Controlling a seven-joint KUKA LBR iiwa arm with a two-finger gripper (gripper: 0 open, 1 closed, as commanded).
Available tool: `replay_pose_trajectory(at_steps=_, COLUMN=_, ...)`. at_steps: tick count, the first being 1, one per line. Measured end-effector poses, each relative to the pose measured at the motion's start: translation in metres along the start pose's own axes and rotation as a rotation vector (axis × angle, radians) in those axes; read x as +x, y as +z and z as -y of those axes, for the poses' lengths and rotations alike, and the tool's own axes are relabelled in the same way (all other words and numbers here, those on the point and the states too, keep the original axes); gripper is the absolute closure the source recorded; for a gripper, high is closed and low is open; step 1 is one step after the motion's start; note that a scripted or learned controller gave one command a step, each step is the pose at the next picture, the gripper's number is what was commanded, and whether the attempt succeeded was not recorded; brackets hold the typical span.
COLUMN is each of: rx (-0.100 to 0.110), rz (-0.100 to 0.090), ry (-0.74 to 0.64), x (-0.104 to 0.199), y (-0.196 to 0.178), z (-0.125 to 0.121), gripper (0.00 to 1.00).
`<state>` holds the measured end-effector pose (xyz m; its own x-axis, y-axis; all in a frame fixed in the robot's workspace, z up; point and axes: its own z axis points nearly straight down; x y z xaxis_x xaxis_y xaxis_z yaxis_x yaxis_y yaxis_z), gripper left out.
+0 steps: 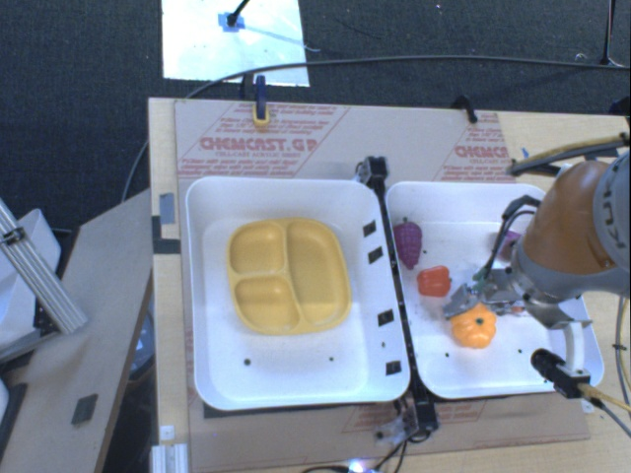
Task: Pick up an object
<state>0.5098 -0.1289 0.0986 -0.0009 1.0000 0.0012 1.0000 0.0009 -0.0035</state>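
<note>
- I see a pale wooden tabletop (325, 131) under a clear sheet with red lettering, standing on a dark carpeted floor (79, 57). A white sheet (232, 33) lies on the floor beyond the tabletop, with a thin rod ending on it at a small blue mark.
- At the left edge I can see a lower wooden surface (99, 304) and part of a metal rail (39, 279).
- I count two white bins: the left bin (212, 363) and the right bin (434, 377), touching along a dark divider with black clips.
- One yellow plate (288, 274) with three compartments lies in the left bin.
- Three toy foods lie in the right bin: one purple piece (408, 242) near the divider, one red piece (434, 282) just below it, and one orange piece (474, 328) further right and toward the front.
- One arm (577, 235) reaches in from the right, cut off by the frame edge. Its hand (471, 302) sits low over the right bin, just above the orange piece and beside the red one.
- From here the hand is a tangle of grey metal and cables; I cannot tell how far apart it stands or whether it grips anything.
- Something pinkish (512, 247) peeks out behind the arm, mostly hidden.
</note>
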Motion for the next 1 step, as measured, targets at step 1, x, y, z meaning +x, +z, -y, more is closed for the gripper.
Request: replay_pose_trajectory(at_steps=1, rx=-0.007, rz=0.002, ry=0.001, x=-0.0008, y=-0.0142, z=-0.0022, gripper=1.00)
